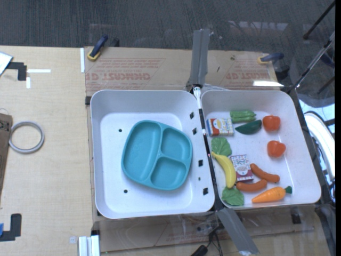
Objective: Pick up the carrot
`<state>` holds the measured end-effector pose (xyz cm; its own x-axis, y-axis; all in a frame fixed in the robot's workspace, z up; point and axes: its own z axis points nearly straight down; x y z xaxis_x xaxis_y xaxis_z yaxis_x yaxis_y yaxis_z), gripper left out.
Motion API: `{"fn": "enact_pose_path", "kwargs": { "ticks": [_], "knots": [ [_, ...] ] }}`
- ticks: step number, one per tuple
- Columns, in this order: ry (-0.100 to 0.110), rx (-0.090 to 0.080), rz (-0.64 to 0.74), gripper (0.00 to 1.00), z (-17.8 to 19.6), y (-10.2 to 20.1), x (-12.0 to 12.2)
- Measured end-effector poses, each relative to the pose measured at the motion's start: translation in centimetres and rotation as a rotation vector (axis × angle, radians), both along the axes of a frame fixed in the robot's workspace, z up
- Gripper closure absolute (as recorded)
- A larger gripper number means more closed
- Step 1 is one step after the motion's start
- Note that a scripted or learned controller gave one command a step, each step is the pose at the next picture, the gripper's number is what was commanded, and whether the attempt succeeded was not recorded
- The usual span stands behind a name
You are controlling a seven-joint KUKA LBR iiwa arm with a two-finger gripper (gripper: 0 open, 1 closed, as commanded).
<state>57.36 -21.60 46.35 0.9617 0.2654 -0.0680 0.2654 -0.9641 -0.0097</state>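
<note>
- Teal divided plate (157, 154), centre of left bin (98, 143).
- Banana (226, 168), near right bin's (298, 121) left wall.
- Two tomatoes (271, 123), toward its right side.
- Two sausages (264, 173), near its front edge.
- Tape roll (24, 137), bench's left edge.

Perhaps "CHEMCAT", upside down, on cardboard (139, 67)

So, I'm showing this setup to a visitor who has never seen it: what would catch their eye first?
Probably the big teal divided plate, lying alone in the left bin. Next, the right bin, crowded with toy food: a yellow banana near its left wall, two red tomatoes toward the right, and the orange carrot lying at the near edge with its green tip pointing right.
</note>
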Motion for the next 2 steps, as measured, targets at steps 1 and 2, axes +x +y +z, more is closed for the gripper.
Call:
{"fn": "enact_pose_path", "kwargs": {
  "ticks": [1,2],
  "knots": [
    [0.009,-0.001,0.006,1.0,0.46,0.1,0.28],
    [0.018,-0.002,0.012,1.0,0.92,0.2,0.56]
  ]
}}
